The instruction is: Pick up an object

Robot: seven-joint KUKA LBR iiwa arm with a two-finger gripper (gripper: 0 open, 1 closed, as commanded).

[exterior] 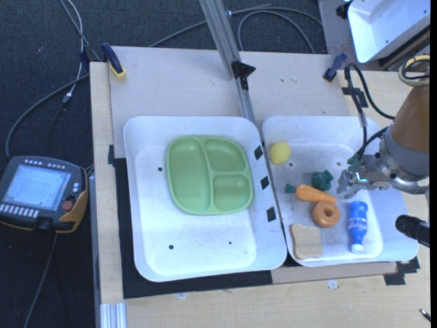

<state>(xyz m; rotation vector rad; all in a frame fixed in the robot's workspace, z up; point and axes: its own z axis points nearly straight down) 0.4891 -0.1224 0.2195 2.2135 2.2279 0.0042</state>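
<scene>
Gripper [349, 183] hovers over right bin [300, 130], grip state unclear; blue bottle [357, 225] just below, green toy [322, 180] to its left.

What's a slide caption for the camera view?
Gripper poised in the right bin above a blue bottle, near carrot, donut and lemon; green tray in the left bin.

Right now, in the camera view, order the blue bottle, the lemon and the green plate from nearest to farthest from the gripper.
From the gripper, in the right bin:
1. Blue bottle, just below it in the same bin.
2. Lemon, at that bin's upper left corner.
3. Green plate, across in the left bin.
</scene>
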